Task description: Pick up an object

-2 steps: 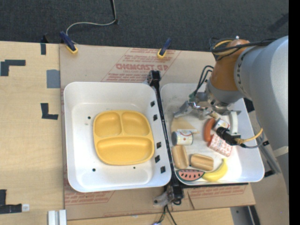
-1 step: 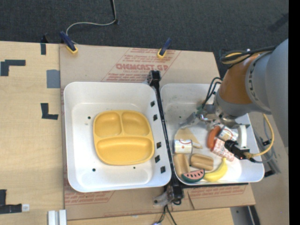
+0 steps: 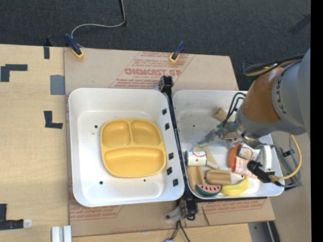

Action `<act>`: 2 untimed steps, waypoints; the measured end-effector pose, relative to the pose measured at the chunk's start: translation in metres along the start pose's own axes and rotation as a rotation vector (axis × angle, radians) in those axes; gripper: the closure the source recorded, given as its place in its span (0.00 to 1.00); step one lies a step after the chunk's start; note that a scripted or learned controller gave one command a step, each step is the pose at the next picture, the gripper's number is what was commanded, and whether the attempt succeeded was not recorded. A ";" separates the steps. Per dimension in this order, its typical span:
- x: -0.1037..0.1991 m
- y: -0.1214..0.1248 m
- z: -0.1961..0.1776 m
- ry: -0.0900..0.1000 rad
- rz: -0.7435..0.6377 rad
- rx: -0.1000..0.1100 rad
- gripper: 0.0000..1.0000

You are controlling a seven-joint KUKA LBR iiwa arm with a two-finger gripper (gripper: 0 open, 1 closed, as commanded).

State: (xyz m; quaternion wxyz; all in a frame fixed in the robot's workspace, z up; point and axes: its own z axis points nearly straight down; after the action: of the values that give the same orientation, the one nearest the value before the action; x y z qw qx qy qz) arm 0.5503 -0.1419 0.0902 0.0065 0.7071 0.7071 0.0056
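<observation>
Grey arm (image 3: 282, 97) reaching over right bin (image 3: 197, 102); pincer (image 3: 214, 135) low above toy food, near milk carton (image 3: 197, 158). Impossible to tell pincer's state. Yellow tray (image 3: 132, 147) in left bin (image 3: 81, 135).

Robotics lab test bench, seen from above.
Cardboard sheet (image 3: 151, 74) w/ red print is clamped to a wooden bench (image 3: 30, 135) by yellow-blue clamps (image 3: 74, 46); black tape marks (image 3: 50, 119) on the wood, cable (image 3: 108, 21) across dark carpet (image 3: 202, 14). Two white bins (image 3: 81, 150) hold a yellow divided plate (image 3: 133, 147) & toy food (image 3: 222, 183); grey-orange robot arm (image 3: 275, 102) at right.
</observation>
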 end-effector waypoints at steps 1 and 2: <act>0.008 0.039 0.004 0.000 -0.002 0.011 0.00; -0.015 0.084 0.005 -0.001 -0.003 0.011 0.00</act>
State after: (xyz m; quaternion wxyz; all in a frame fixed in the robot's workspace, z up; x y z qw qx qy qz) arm 0.6348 -0.1571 0.0868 0.0030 0.7062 0.7080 0.0013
